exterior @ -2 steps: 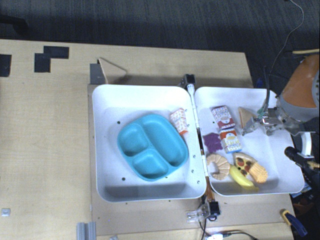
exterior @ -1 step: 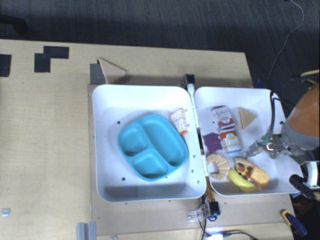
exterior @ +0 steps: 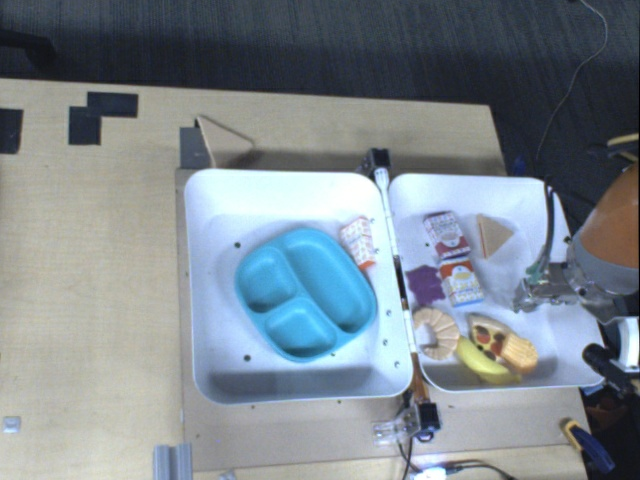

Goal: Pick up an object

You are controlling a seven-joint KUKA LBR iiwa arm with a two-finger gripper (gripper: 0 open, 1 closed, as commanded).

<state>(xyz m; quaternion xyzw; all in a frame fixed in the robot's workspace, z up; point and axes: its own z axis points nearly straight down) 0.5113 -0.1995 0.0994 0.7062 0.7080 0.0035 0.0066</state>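
Light wooden bench [exterior: 90, 298]: bears two shallow white plastic bins side by side, the left bin [exterior: 215, 298] and the right bin [exterior: 525, 196], meeting along a central divider; all places below are given relative to that divider. Grey robot arm with orange band [exterior: 612, 230]: at the far edge of the right bin, well away from the divider; its metal two-finger gripper [exterior: 531, 294] hangs over that bin's outer part, apart from every item, nothing visible between its fingers, and how far they are parted cannot be told. Blue compartmented plastic tray [exterior: 305, 293]: in the left bin, tilted, one corner near the divider. Small red-and-white carton [exterior: 359, 242]: left bin, just beside the divider, touching the tray's upper corner. Red-and-white milk carton [exterior: 443, 232]: right bin, near the divider, toward the back. Orange-and-white juice carton [exterior: 461, 281]: just in front of the milk carton. Purple flat piece [exterior: 424, 285]: just beside the divider, touching the juice carton. Tan wedge [exterior: 493, 234]: beyond the milk carton, further from the divider. Beige ring-shaped pastry [exterior: 437, 330]: beside the divider, at the front. Yellow banana [exterior: 483, 364]: beside the pastry. Yellow-and-red toy piece [exterior: 508, 346]: resting against the banana.
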